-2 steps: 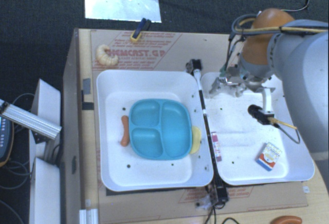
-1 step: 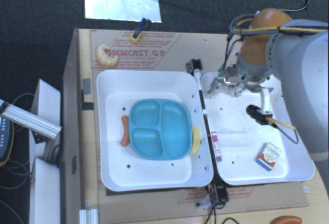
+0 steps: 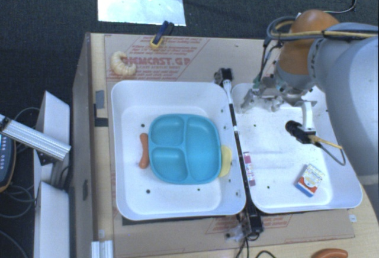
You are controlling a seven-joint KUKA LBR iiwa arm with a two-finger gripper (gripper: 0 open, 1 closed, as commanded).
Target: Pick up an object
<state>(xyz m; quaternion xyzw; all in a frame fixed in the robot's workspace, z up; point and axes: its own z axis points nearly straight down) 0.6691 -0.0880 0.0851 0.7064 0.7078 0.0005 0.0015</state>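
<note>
The gripper point(image 3: 261, 99) hangs over the far-left corner of the right bin point(image 3: 275, 189) (can't tell if it's open or closed), and the small box point(image 3: 310, 180) sits diagonally across, near-right corner, well apart.

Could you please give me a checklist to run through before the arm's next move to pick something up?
1. Target available: small box lies in the right bin's near right corner: ok.
2. Gripper above the box: not ok; it hangs at that bin's far left corner.
3. Gripper free of load: cannot tell.
4. Box clear of neighbours: ok.
5. Spare target: orange sausage lies beside the blue plate, left bin: ok.
</note>
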